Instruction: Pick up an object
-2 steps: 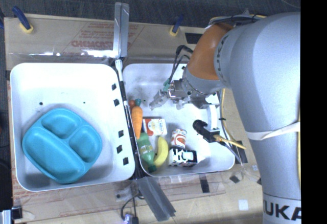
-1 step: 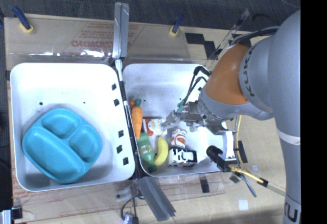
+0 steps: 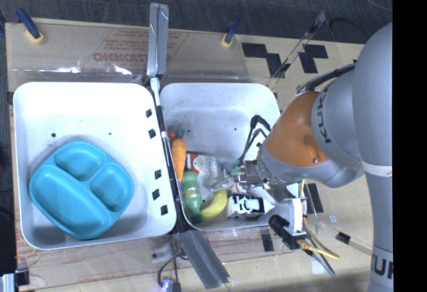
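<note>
The right bin (image 3: 220, 107) holds a heap of small items along its near left side. An orange carrot (image 3: 179, 156) lies by the left wall, with a green bottle (image 3: 191, 192) below it and a yellow banana (image 3: 215, 205) at the near edge. A clear packet with a red label (image 3: 203, 165) rests in the middle. A black and white item (image 3: 247, 205) sits to the banana's right. My gripper (image 3: 241, 177) is low in this bin, just right of the packet and above the black and white item. The wrist hides its tip.
The left bin (image 3: 80, 101) holds a blue divided plate (image 3: 80, 187) at its near left. A metal divider (image 3: 157, 37) runs between the bins. The arm's orange band (image 3: 300, 134) overhangs the right bin's right wall. Blue clamps (image 3: 30, 25) hold the bench's far edge.
</note>
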Controlling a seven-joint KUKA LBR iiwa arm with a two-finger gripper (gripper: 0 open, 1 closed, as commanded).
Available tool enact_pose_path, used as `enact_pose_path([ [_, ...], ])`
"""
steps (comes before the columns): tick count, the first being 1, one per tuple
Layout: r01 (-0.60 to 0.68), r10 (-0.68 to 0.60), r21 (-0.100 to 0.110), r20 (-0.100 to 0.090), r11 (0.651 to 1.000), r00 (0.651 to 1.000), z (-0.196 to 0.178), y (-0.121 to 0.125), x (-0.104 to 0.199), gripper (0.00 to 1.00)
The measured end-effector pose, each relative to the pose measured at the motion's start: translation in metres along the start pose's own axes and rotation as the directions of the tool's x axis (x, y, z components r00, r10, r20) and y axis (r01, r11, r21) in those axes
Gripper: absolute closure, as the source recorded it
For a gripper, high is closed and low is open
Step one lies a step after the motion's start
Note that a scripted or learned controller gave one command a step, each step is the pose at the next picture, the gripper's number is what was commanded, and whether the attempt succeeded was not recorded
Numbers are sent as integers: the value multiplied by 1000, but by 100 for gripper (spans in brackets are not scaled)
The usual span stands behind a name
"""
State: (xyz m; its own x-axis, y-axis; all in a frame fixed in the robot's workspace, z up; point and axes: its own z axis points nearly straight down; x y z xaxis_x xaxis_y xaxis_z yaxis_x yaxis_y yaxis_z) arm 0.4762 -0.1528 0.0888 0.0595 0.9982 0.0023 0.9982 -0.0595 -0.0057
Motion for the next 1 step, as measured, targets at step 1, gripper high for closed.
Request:
enact_pose_path([
  [1, 6, -6, 3, 0, 1000, 1000, -7, 0, 0, 100],
])
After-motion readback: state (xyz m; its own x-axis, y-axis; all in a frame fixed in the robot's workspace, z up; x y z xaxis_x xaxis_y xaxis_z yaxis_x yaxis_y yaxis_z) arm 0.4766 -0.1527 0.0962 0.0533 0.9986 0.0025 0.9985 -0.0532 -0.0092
